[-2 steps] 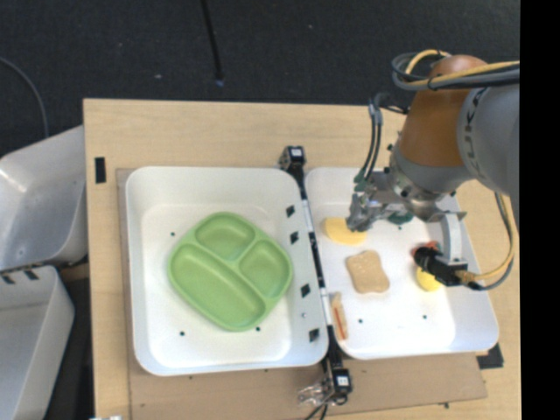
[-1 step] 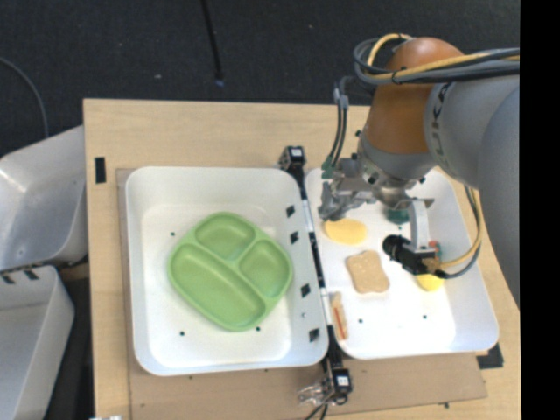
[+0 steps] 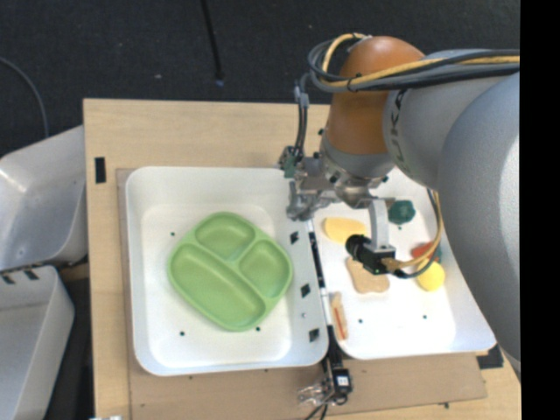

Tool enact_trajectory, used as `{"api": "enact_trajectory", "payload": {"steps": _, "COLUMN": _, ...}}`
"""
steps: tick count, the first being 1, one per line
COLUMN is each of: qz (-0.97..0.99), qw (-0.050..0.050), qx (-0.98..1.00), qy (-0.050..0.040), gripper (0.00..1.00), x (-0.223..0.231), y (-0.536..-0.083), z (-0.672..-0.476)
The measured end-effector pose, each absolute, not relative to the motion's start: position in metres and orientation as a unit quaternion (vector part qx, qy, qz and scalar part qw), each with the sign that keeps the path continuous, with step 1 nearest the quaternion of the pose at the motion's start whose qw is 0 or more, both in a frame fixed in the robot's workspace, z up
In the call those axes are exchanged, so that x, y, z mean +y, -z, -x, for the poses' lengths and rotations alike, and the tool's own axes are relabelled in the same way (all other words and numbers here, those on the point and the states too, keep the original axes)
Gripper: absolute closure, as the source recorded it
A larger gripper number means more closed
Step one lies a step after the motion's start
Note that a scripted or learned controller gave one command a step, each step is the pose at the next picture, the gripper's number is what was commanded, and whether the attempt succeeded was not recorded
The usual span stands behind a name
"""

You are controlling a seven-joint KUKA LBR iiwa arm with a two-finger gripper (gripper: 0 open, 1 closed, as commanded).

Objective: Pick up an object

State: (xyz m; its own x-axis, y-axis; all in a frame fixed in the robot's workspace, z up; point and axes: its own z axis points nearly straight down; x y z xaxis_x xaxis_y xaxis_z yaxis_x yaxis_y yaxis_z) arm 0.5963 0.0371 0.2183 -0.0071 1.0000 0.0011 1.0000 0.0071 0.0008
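Two bins [image 3: 157, 331] share your wooden counter [image 3: 188, 129] over dark floor [image 3: 131, 33]. The gripper [image 3: 302, 201] hangs at their shared rim, its grip unreadable. A yellow piece [image 3: 343, 227] lies just beside it in the right bin [image 3: 411, 331].

We see a green divided plate [image 3: 229, 271] of smooth, matt plastic in the left bin [image 3: 140, 322], whose white plastic looks smooth with a faint sheen. The bench [image 3: 175, 129] looks like pale, matt wood. The arm's orange band [image 3: 367, 94] is glossy, and its grey casing [image 3: 472, 138] looks smooth and duller.

No legible text or labels.
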Motion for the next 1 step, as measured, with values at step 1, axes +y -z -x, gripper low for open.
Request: {"api": "enact_trajectory", "payload": {"steps": 1, "qz": 0.705, "qw": -0.001, "qx": -0.709, "qy": 0.0013, "gripper": 1.0, "x": 0.0837, "y": -0.2321, "z": -0.611}}
